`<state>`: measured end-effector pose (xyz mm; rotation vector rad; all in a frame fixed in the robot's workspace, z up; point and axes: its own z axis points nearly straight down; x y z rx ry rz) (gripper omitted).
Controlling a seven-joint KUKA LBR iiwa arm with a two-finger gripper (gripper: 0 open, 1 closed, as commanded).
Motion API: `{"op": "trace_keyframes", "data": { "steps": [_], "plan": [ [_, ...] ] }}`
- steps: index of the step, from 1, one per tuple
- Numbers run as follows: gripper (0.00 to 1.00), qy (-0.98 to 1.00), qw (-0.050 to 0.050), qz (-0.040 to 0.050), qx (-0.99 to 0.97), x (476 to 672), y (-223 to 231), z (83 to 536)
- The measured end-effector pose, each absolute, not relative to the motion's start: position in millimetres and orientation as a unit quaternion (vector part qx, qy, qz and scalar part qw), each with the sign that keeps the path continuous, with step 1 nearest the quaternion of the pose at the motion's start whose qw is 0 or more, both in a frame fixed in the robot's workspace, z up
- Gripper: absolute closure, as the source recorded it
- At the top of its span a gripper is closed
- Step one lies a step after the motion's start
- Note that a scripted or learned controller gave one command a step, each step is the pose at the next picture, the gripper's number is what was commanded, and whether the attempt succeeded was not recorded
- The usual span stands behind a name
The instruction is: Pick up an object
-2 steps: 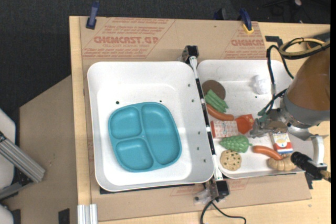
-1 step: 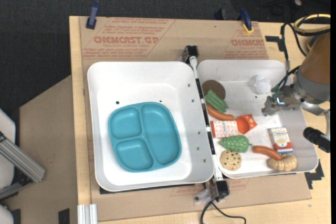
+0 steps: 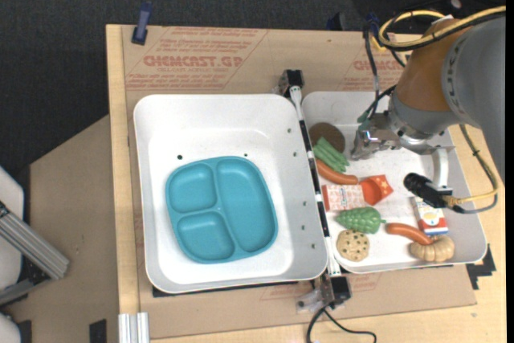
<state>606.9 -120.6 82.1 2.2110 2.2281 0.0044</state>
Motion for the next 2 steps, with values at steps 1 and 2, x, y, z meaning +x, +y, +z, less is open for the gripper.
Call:
{"op": "trace_keyframes", "data": {
  "steps": [1, 2],
  "plan": [
    [0.00, 0.705, -0.002, -0.0021, 0.709, 546.2, -159.8, 84.4],
    [0.00, 0.708, 0.004, 0.0012, 0.706, 598.7, -181.6, 115.5]
  ]
}}
